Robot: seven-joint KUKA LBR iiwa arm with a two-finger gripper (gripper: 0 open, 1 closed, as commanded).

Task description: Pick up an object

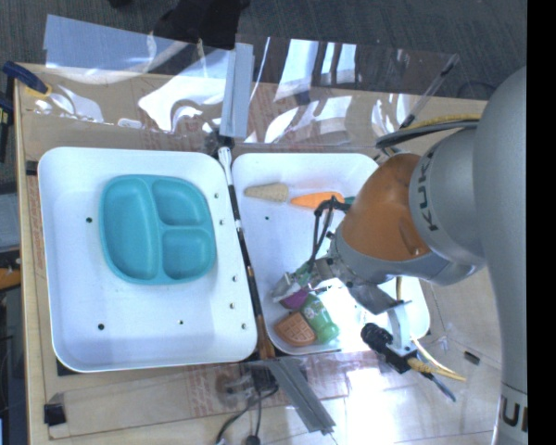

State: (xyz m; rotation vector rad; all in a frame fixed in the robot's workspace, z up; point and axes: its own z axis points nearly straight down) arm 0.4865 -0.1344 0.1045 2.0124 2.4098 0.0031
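My gripper (298, 290) reaches down into the right bin (269, 239), near its front edge. Its tips sit right over a small purple object (295, 299) and a green object (321, 321). A brown waffle-like piece (295, 330) lies just in front of them. The arm's wrist hides much of the gripper. At the back of the same bin lie a beige corn-like piece (267, 192) and an orange carrot (315, 199). Nothing shows clearly between the fingers.
The left bin (65, 276) holds a teal divided plate (159, 227). A ridge separates the two bins. The grey arm with its orange band (385, 221) covers the right bin's right half.
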